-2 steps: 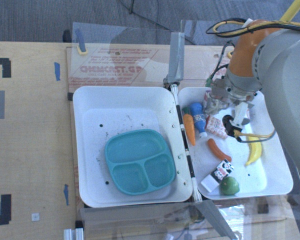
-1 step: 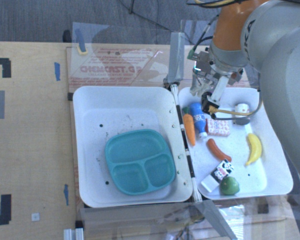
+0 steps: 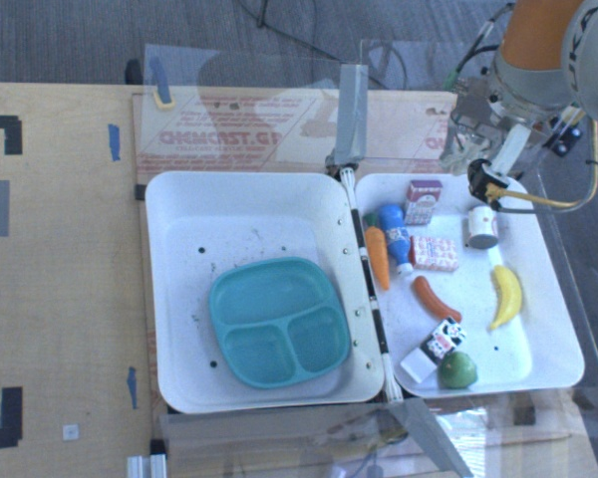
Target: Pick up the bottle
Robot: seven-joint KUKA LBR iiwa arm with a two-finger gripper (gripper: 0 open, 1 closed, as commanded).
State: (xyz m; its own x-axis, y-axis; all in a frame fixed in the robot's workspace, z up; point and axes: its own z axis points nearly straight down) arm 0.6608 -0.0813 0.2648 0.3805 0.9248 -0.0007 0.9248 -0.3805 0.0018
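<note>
A blue bottle (image 3: 393, 227) with a pale cap lies in the right bin (image 3: 553, 297), close to its left wall and beside an orange carrot (image 3: 378, 257). My gripper (image 3: 470, 145) hangs over the bin's far rim, up and to the right of the bottle and well apart from it. Cables and brackets clutter its tip. Nothing hangs from the gripper.
The right bin also holds a small carton (image 3: 423, 202), a pink packet (image 3: 435, 253), a grey can (image 3: 480, 227), a banana (image 3: 506, 295), a sausage (image 3: 437, 299), a cow-print box (image 3: 439, 345) and a green fruit (image 3: 458, 369). A teal divided plate (image 3: 279, 322) lies in the left bin (image 3: 179, 217).
</note>
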